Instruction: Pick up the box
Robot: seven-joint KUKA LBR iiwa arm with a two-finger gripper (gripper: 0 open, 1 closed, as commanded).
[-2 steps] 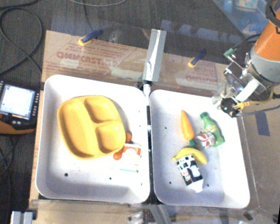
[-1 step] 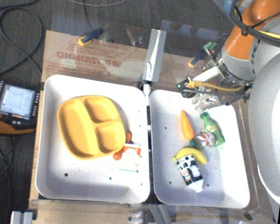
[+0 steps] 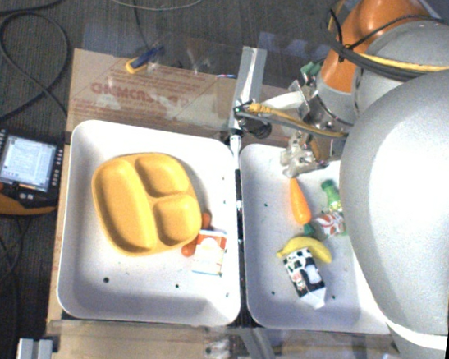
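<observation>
A small white and orange box (image 3: 209, 252) lies flat in the left bin (image 3: 108, 299), by its right wall and just below the yellow tray. A black and white carton (image 3: 307, 277) lies in the right bin (image 3: 262, 296), under a banana (image 3: 308, 248). My gripper (image 3: 296, 156) hangs over the far left corner of the right bin, just above the top end of a carrot (image 3: 299, 202). It is well away from both the box and the carton, and I see nothing held in it.
A yellow divided tray (image 3: 147, 201) lies upside down in the left bin, with a small red item (image 3: 189, 250) at its lower edge. A green bottle (image 3: 333, 205) lies beside the carrot. My arm's big grey body (image 3: 421, 194) covers the right bin's right side.
</observation>
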